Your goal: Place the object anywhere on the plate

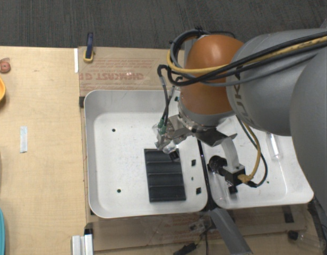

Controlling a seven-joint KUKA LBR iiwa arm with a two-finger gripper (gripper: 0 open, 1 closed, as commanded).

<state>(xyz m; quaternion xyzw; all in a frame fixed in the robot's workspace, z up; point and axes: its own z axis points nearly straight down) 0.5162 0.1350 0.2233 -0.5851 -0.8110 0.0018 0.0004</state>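
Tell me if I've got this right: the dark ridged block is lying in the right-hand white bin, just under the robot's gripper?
Not quite. In the camera view the dark ridged block lies in the left-hand white bin, near its right wall, not the right-hand bin. The rest holds: it sits just below the gripper.

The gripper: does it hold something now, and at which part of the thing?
It cannot be told. The gripper sits at the top edge of the dark ribbed object in the left bin, but the arm blocks the view of any hold.
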